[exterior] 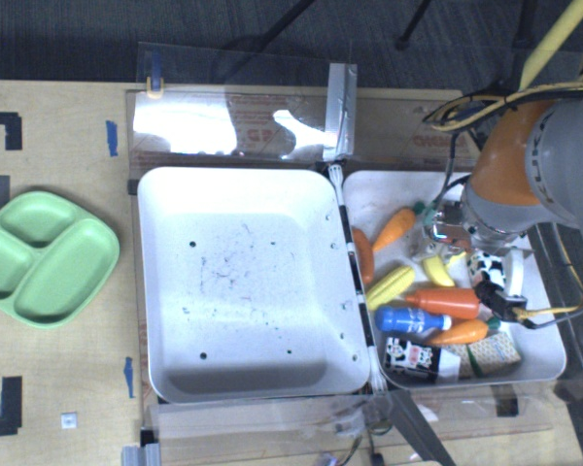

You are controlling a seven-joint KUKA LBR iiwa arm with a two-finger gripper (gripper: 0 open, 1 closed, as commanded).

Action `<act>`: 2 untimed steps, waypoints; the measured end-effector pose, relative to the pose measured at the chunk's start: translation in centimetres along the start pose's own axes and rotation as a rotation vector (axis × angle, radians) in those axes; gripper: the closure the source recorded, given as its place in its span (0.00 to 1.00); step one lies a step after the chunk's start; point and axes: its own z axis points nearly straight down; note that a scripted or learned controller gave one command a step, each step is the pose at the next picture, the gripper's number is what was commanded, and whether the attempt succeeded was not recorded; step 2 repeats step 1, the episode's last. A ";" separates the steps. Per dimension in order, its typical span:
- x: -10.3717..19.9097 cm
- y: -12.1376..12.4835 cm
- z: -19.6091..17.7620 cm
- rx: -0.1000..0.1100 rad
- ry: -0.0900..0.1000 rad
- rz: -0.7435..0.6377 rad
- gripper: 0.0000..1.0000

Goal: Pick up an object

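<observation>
Two white bins sit side by side on the wooden desk (58, 115). Furthest left, a green divided plate (44, 257) lies on the desk, apart from the bins. The left bin (243, 270) shows only faint scribbles and small holes on its floor. A clear panel (233, 124) behind it catches glare, so what lies under it is hard to read. The right bin (554, 357) holds a heap: an orange carrot (396, 227), a yellow corn-like piece (391, 284), a blue bottle (408, 320), an orange bottle (447, 301), a black-and-white box (413, 357). The end effector (476, 260) is low over that heap, near a yellow piece; the wrist and cables mask it, and I cannot tell how its jaws stand. Dark carpet lies beyond.
</observation>
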 end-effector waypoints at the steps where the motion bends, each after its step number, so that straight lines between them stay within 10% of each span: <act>1: 5.6 -0.2 -9.6 0.007 -0.001 -0.235 1.00; 2: 5.6 -0.2 -9.6 0.007 -0.001 -0.235 1.00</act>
